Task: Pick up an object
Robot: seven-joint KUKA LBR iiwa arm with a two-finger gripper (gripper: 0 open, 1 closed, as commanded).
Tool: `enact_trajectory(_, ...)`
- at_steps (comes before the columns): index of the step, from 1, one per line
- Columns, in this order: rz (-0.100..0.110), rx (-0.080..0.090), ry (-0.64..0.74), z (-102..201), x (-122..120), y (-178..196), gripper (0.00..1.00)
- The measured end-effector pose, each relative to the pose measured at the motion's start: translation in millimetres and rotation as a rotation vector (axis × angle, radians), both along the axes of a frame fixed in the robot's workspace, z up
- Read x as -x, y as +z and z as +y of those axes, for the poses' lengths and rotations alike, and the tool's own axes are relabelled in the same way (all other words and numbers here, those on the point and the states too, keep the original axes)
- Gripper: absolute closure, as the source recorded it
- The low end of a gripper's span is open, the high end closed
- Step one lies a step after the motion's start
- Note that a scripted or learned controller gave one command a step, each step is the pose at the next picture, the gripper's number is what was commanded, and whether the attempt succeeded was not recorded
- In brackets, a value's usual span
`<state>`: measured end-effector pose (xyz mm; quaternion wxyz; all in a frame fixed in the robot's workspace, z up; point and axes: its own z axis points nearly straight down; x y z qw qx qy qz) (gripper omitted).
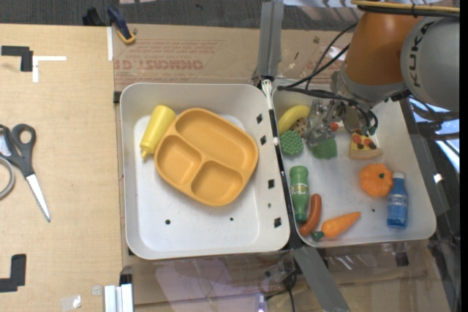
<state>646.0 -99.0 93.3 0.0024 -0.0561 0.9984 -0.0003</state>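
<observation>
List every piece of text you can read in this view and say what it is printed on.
"KUK", the letters that show, running down the grey arm.
Red print on the cardboard sheet behind the bins: upside down and too blurred to read.
Label on the green bottle: too small to read.
Label on the blue bottle: too small to read.

Gripper [319, 126] hangs low in the right bin [417, 157], just above a green toy [322, 148]. Banana [293, 116] sits beside it, pizza slice [363, 147] on the opposite side, pumpkin [376, 180] further off.
</observation>
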Motion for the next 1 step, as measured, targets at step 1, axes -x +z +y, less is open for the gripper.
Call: enact_trajectory(1,0.001,-0.001,-0.305,-1.6,15.0,-0.1,0.0)
